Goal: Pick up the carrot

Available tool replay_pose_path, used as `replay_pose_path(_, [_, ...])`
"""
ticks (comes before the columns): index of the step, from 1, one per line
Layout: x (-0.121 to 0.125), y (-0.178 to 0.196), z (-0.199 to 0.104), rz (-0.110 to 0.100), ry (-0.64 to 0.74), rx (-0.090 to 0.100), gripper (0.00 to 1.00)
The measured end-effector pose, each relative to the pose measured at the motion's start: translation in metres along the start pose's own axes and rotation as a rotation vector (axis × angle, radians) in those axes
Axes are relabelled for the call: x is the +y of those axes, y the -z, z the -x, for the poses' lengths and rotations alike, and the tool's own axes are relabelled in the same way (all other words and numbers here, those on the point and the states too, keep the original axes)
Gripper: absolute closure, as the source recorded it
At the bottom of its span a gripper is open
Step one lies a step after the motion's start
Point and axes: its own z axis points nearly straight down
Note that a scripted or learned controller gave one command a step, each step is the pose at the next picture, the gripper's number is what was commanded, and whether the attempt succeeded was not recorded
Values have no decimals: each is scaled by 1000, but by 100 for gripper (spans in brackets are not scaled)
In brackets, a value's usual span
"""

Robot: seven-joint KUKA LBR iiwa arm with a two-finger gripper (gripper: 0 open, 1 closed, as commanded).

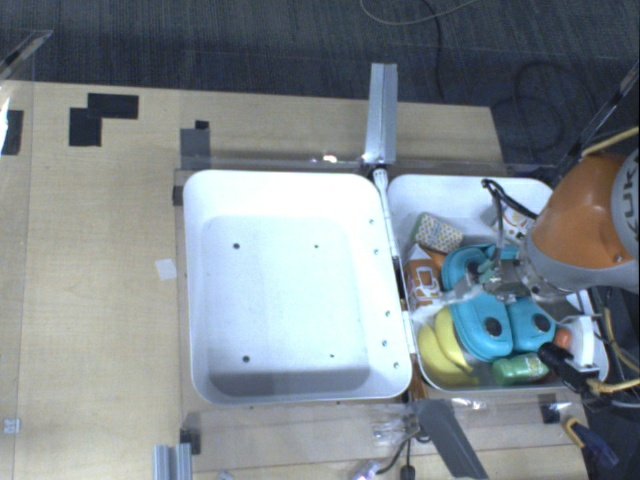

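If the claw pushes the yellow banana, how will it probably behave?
The banana looks curved and smooth, so it may pivot or slip. Wedged between the bin wall and a teal object, it probably cannot slide far.

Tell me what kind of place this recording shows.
Probably a robotics lab workcell: two white bins on a wooden bench, a grey-and-orange arm, and loose cables on dark carpet.
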Motion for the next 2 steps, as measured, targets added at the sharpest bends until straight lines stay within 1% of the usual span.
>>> replay_pose_path(1, [0,0,5,0,25,10,0])
replay_pose_path(2, [-1,0,8,0,51,15,0])
